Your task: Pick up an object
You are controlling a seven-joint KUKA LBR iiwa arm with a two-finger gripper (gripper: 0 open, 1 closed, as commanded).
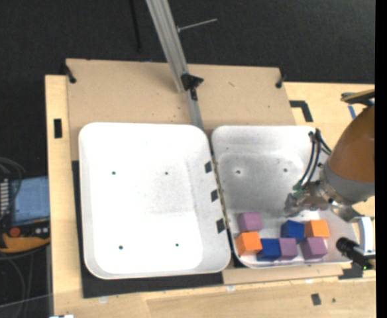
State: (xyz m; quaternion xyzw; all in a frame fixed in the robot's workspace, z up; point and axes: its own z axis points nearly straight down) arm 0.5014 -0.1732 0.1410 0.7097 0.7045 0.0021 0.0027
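Observation:
Several small blocks lie in the near part of the right bin: a purple block, an orange block, a blue block, a second purple block, a third purple block, a blue block and an orange block. My gripper hangs low over the right bin, just above and behind the blue and orange blocks at the right. The wrist and its cables hide the fingers.
The left bin sits beside the right one. A slanted metal rail runs down from the top to the gap between the bins. Cables and a blue box lie off the bench at the left.

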